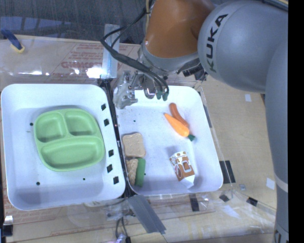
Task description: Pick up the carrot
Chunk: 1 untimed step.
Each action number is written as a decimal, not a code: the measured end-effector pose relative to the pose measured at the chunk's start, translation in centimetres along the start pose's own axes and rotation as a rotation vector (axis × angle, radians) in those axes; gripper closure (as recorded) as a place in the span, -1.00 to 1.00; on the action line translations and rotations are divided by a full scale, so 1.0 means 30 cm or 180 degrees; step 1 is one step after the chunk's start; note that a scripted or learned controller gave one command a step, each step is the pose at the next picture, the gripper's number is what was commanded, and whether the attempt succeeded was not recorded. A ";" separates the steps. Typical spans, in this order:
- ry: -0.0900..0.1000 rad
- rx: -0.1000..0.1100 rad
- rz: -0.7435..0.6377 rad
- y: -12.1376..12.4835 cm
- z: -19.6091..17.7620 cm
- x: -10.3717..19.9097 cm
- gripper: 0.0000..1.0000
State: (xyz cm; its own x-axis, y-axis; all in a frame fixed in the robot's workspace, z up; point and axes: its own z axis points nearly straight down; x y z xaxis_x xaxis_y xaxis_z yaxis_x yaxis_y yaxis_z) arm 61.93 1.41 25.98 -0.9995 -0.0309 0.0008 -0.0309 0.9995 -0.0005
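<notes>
The carrot [177, 120] is seen lying flat on the floor of the right bin [207, 135], in its upper half, its long axis slanted from upper left to lower right, the green stem end pointing lower right. Nothing is touching it. The hand [142, 90] is poised at the bin's upper-left corner, well apart; whether it is open cannot be told. Bread slice [134, 145] and snack packet [183, 168] are set nearer the front.
</notes>
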 end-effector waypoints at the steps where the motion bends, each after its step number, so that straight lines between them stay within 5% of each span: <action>1: -0.0011 -0.0001 -0.1490 0.082 0.077 -0.128 1.00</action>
State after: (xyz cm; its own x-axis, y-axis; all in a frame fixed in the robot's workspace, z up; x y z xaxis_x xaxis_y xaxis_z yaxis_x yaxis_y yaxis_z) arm 65.69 4.00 23.67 -0.8781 -0.4784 -0.0024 -0.4784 0.8781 -0.0005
